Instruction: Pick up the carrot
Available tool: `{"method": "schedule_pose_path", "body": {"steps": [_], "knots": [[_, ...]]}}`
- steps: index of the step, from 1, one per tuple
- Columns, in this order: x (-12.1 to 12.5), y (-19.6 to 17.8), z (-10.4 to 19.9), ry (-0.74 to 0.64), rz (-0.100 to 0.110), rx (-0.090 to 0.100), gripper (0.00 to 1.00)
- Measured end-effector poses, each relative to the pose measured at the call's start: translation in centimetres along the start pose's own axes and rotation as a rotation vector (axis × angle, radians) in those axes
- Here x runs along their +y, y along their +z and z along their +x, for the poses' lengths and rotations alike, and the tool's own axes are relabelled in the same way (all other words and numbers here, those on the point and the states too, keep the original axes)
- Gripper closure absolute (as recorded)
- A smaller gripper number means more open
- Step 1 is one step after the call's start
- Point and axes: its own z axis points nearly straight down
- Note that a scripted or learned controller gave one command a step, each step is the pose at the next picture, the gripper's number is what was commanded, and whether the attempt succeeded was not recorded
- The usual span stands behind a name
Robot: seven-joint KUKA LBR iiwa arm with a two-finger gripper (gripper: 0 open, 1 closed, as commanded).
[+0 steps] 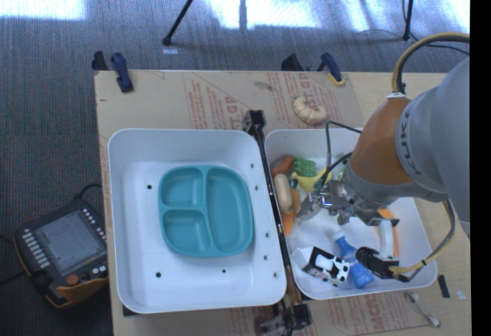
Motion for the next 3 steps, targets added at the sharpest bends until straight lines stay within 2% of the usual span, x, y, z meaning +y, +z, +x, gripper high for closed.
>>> {"method": "schedule_pose_path", "body": {"steps": [1, 2, 3], "knots": [[6.0, -4.9, -5.8, 0.033, -0.003, -0.001, 0.00], [3.9, 0.1, 0.3, 0.050, 0.002, 0.000, 0.00], [-1.0, 0.0, 0.3, 0.161, 0.001, 0.000, 0.00]]}}
